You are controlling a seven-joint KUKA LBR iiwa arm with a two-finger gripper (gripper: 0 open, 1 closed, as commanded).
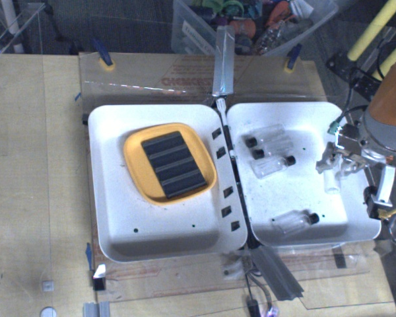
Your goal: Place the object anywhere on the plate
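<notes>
A yellow square plate (136, 172) lies in the left bin (109, 230). A black ridged block (173, 164) rests on the plate's middle. Several small clear vials with black caps lie in the right bin (330, 226): a cluster (267, 152) near its upper left and a single one (296, 220) near its front wall. My gripper (331, 172) hangs over the right side of the right bin, well to the right of the vial cluster, with the grey arm and its orange band (391, 101) above it.
A black-marked divider (226, 177) runs between the two bins. A clear tub of colourful toys (251, 8) stands behind the bins. Cables and brackets sit along the bench's front edge (270, 289).
</notes>
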